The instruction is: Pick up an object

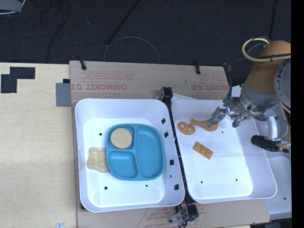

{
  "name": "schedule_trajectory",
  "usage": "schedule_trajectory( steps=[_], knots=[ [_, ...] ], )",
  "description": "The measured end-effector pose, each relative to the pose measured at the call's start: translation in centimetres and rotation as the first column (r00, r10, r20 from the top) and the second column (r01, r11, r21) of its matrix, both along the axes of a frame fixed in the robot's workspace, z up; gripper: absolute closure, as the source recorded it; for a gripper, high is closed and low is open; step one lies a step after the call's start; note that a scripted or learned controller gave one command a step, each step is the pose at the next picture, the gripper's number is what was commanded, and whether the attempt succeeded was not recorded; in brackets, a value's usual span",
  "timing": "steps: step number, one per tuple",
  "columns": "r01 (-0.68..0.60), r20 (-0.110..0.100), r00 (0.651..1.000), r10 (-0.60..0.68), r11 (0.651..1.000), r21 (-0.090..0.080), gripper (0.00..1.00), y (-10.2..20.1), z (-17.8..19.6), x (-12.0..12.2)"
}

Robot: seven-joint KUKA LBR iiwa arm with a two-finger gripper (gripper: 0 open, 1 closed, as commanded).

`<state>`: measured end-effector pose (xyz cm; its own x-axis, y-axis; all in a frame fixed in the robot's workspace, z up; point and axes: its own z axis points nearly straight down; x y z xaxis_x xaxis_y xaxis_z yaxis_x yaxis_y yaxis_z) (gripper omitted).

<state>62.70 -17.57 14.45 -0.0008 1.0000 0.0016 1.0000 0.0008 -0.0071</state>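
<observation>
In the right bin [237, 184] an orange pretzel-shaped piece [192, 126] lies near the back left, its long tail pointing right. An orange rectangular wafer [203, 150] sits a little in front of it. My gripper [226, 118] hangs over the back of the right bin, open, with nothing between its fingers. Its left fingertip [216, 116] is just beside the tail end of the pretzel piece; I cannot tell whether they touch.
The left bin [90, 194] holds a blue divided plate [142, 163] with a round tan biscuit [120, 137] in its back-left compartment. A pale beige piece [97, 159] lies against the plate's left edge. A black divider [173, 146] separates the bins.
</observation>
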Motion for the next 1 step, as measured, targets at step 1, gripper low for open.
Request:
schedule_trajectory(
  steps=[1],
  knots=[
    [0.000,0.002,1.000,0.000,1.000,-0.001,0.00,0.15,-5.25,-0.03]
  ],
)
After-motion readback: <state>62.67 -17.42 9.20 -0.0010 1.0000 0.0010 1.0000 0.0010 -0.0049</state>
